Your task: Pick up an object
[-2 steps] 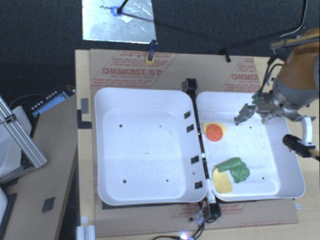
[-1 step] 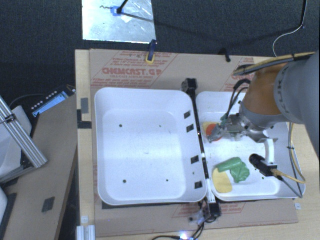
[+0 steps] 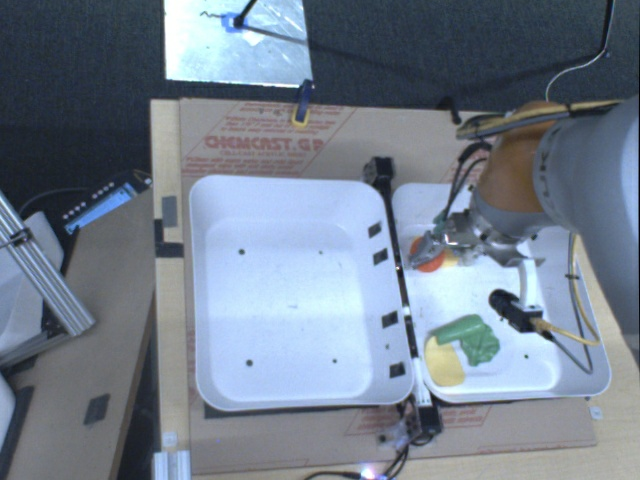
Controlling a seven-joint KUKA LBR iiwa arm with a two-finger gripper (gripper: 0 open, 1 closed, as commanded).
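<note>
Two white bins: we see the right bin [image 3: 575,368] holding one green object [image 3: 470,336], one yellow [image 3: 445,361], one orange [image 3: 429,262]; gripper [image 3: 436,244] state: we cannot tell.

Dark grey carpeted floor [image 3: 80,68] beyond the bench's far edge, with a shiny square metal sheet [image 3: 237,28] lying on it. Tan wooden side table [image 3: 90,348] off the left edge, carrying slanted aluminium rails [image 3: 45,283].
</note>
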